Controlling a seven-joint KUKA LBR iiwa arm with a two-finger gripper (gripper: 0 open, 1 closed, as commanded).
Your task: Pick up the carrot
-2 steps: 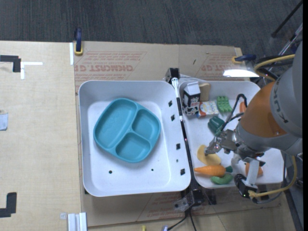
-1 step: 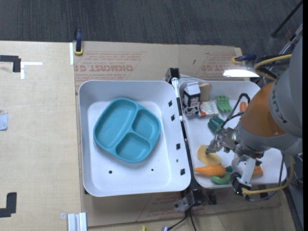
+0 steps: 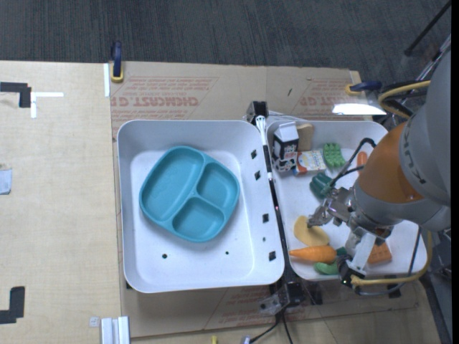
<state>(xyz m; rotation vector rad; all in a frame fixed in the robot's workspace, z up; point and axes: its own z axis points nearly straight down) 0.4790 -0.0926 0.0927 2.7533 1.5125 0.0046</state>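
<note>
One fixed camera looks steeply down on both bins (image 3: 128, 213) from above the bench (image 3: 50, 206)

Arm (image 3: 401, 170) low, wrist bent leftward

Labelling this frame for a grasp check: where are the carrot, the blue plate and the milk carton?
carrot (image 3: 313, 254): camera view, middle of its orange body.
blue plate (image 3: 167, 185): camera view, its large compartment.
milk carton (image 3: 286, 149): camera view, its front face.
</note>
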